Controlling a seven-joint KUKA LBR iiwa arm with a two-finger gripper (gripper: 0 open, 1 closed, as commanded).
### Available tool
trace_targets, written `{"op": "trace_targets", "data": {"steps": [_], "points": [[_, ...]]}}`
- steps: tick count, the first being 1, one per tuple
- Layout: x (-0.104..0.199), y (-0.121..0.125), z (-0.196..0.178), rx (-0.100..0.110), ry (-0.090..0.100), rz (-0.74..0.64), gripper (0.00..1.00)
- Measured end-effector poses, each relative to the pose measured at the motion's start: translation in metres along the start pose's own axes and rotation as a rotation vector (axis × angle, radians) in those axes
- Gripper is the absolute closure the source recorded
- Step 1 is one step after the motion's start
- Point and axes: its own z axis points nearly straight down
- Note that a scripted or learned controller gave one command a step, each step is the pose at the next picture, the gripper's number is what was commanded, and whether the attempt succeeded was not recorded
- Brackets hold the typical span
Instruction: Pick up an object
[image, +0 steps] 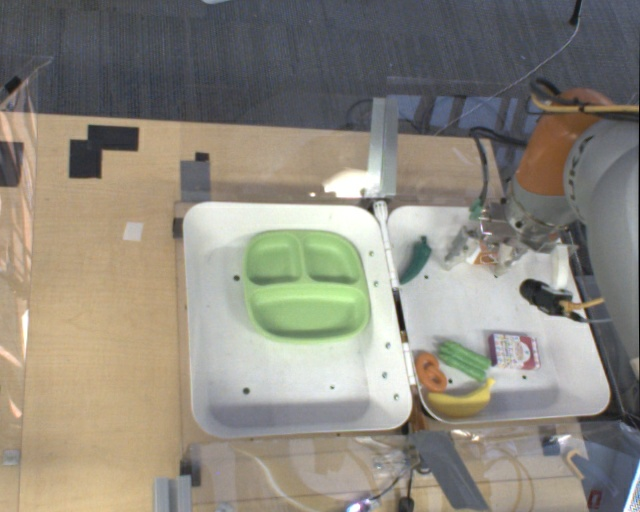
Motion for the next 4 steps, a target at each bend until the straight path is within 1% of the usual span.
{"op": "trace_targets", "data": {"steps": [1, 2, 3, 4], "points": [[0.002, -0.001, 0.000, -0.003, -0.006, -0.003, 0.00], [0.008, -0.037, -0.017, -0.053, -0.004, 0.357, 0.00], [0.010, -0.036, -0.027, -0.055, -0.003, 0.352, 1.00], [0.010, -0.036, -0.027, -0.055, -0.003, 0.352, 0.00]]}}
